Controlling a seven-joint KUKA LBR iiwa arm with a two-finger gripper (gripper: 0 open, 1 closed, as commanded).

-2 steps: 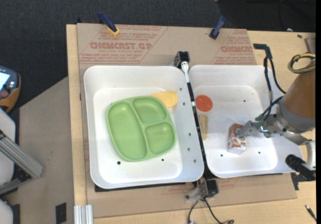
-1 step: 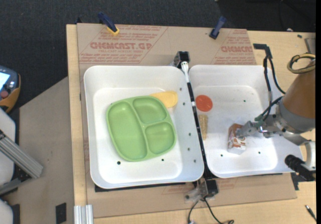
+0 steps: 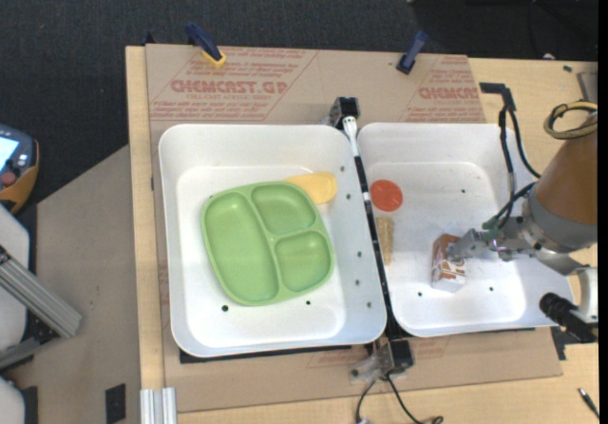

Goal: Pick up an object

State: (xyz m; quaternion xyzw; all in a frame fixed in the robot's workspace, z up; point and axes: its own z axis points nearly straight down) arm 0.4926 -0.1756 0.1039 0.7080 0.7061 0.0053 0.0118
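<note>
Altogether two white bins (image 3: 180, 222), one green tray (image 3: 266, 241), gripper (image 3: 465, 246) at one packet (image 3: 448, 263), grip unclear.

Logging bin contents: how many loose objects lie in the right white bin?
3: a round orange disc near its upper left, a tan flat stick below it, a crumpled brown-white packet by the gripper.

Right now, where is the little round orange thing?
The small round orange disc lies in the right white bin, near its upper left corner, close to the divider between the bins.
</note>
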